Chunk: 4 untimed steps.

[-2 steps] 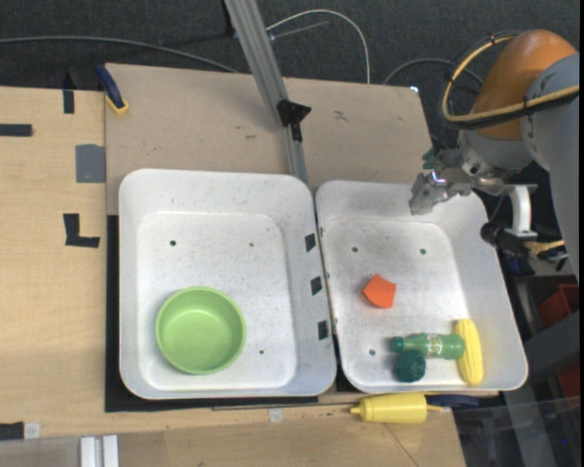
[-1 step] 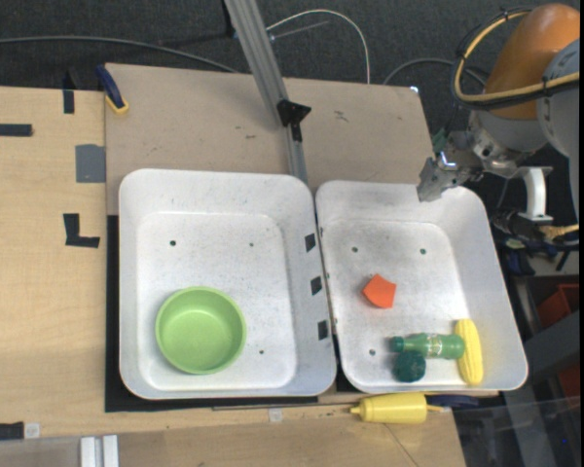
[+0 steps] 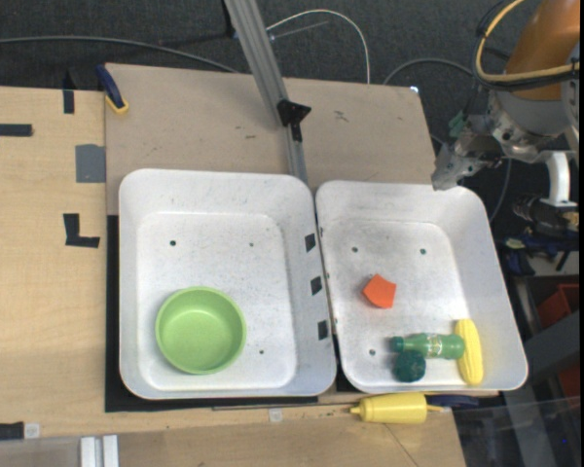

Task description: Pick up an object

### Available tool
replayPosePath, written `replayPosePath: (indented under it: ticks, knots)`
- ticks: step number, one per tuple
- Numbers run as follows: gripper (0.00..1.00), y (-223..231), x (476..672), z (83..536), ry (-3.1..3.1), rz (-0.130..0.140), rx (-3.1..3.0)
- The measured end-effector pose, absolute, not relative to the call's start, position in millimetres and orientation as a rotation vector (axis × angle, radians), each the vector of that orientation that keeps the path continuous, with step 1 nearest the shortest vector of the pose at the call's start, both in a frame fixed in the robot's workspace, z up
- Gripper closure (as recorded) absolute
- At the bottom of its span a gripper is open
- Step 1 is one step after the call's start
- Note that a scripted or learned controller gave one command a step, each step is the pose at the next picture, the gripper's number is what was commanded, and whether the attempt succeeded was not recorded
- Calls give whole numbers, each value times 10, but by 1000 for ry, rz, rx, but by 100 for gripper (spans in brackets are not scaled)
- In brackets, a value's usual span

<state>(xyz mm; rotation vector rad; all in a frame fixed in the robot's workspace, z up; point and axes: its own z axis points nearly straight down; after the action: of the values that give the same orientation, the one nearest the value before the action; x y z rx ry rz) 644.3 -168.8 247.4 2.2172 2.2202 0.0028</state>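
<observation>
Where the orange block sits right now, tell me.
The orange block lies in the right bin, near its middle, apart from the green bottle and yellow banana nearer the camera.

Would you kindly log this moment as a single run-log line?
gripper: above right bin's far corner | orange block: in right bin, untouched | green bowl: left bin

I count two white bins — the left bin [image 3: 136,261] and the right bin [image 3: 487,251]. In the left I see one green bowl [image 3: 200,330]. In the right: one orange block [image 3: 380,292], one green bottle [image 3: 426,346], one dark teal piece [image 3: 408,366], one yellow banana-shaped thing [image 3: 469,350] — plus one yellow object [image 3: 394,409] outside on the bench.
</observation>
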Motion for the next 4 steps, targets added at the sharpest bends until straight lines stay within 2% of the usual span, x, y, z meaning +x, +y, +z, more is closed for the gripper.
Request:
replayPosePath:
  ticks: [2,4]
  knots:
    - [100,-653,6101,2412,2230,0,2216]
    - [100,371,5924,2508,2232,0,2215]
